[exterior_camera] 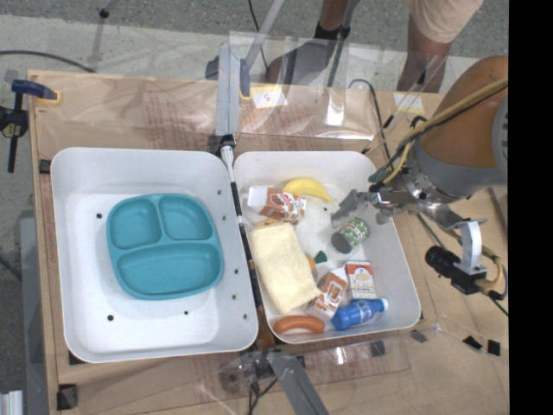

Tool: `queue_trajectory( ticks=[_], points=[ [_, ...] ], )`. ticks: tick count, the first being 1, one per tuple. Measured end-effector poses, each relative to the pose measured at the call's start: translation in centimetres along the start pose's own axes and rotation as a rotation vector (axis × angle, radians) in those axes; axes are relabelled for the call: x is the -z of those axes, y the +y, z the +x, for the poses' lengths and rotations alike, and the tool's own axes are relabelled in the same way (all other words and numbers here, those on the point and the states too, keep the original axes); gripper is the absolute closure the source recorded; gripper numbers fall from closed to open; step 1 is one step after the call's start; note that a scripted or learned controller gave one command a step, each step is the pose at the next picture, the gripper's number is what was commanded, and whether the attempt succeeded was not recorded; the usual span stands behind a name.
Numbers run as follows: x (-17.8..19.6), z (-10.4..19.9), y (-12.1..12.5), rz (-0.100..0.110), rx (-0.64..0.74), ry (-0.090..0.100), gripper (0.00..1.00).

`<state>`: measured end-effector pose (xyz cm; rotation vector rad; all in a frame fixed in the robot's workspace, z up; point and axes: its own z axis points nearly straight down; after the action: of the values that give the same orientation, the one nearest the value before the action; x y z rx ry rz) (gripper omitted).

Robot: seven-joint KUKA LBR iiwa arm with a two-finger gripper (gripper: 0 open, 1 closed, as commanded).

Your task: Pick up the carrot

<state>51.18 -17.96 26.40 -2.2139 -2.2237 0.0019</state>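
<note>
The gripper (pixel 365 207) hangs low over the back right part of the right bin (pixel 404 271). Its fingers (pixel 345 204) look spread apart, with nothing between them. Just below them a small green-labelled can (pixel 351 231) lies on its side on the bin floor, close to the fingers but not in their grasp.

Left of the gripper, a yellow banana (pixel 308 188) lies near the back wall. Beside it sits a red-and-white snack packet (pixel 283 206), with a small white box (pixel 257 197) at its left. Coming forward, a folded pale yellow cloth (pixel 282 266) takes up the left half of this bin. A small dark green bit (pixel 320 255) shows at its right edge, and I cannot tell what it belongs to. Right of the cloth stand a little orange-and-white carton (pixel 359 279) and a second printed packet (pixel 331 290), just beside each other. In front of them a blue bottle (pixel 359 312) lies on its side.

The carrot (pixel 298 324), as best I can tell, is the orange-red long piece lying flat against the front rim. It is just left of the bottle, at the cloth's near end and well apart from the gripper.

Over in the left bin (pixel 62 175), a teal divided plate (pixel 164 245) lies flat, with two small compartments at the back and one long one in front.
</note>
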Motion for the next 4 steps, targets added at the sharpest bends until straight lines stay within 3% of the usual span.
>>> queue_trajectory(
  ticks=[1, 2, 3, 4],
  points=[
    [-9.8, 1.9, 5.7, 0.002, -0.025, -0.002, 0.00],
    [-5.8, 1.4, -2.5, -0.001, 0.112, -0.001, 0.00],
    [-4.4, -0.9, -6.0, 0.000, -0.089, 0.000, 0.00],
    [-9.2, 5.1, -0.2, 0.002, 0.084, 0.000, 0.00]
  ],
)
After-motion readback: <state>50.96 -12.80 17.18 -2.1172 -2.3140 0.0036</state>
